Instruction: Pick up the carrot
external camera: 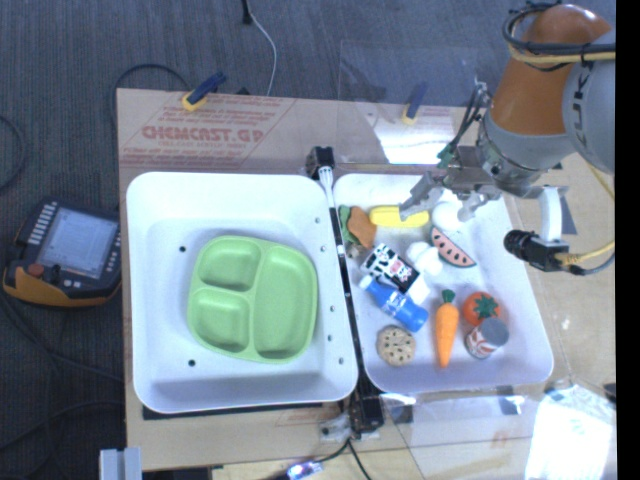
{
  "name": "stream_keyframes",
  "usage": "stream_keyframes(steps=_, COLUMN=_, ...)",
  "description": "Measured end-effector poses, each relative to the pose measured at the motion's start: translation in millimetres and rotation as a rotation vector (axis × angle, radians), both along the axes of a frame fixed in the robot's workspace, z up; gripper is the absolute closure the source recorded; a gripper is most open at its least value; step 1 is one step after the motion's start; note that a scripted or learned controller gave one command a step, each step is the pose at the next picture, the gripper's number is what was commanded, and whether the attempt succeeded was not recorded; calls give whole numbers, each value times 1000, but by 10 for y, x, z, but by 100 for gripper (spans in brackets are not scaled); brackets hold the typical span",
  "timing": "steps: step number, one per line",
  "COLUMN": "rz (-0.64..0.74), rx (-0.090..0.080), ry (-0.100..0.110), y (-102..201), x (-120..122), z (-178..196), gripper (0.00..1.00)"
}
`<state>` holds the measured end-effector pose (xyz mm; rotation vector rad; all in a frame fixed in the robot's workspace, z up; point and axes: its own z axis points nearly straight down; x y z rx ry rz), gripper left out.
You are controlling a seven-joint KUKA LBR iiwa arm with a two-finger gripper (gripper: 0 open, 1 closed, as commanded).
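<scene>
Carrot (446, 332): orange, green top, lying roughly upright in the view within the right bin (535, 353). Position: well below the gripper (437, 200) in the view, toward the near side of the bin, apart from it with several items between.

Gripper: at the far end of the right bin, above the yellow item (392, 216). One grey finger (416, 206) slants down over that item's right end. Whether it is spread or closed cannot be told; nothing is seen grasped.

Between gripper and carrot:
- Watermelon slice (453, 247), just below the gripper.
- White rounded item (425, 259), beside the slice.
- Black-and-white carton (389, 264), below and left of the gripper.
- Blue bottle (397, 305), just left of the carrot's top.

Beside the carrot:
- Cookie (396, 344), to its left, near.
- Tomato (484, 308), to its right, near.
- Can (487, 339), just right of its lower half.

Farther off:
- Brown item (360, 227), left of the gripper at the bin wall.
- Left bin (160, 358), holding a green divided plate (253, 298), well left of the gripper.
- Handheld pendant (62, 252), on the floor far left.
</scene>
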<state>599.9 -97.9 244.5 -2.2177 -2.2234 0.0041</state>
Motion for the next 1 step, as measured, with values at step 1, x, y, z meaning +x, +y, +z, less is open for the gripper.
stream_keyframes(steps=1, rz=-72, rx=-3, ry=12, y=-982, x=-755, z=-855, gripper=0)
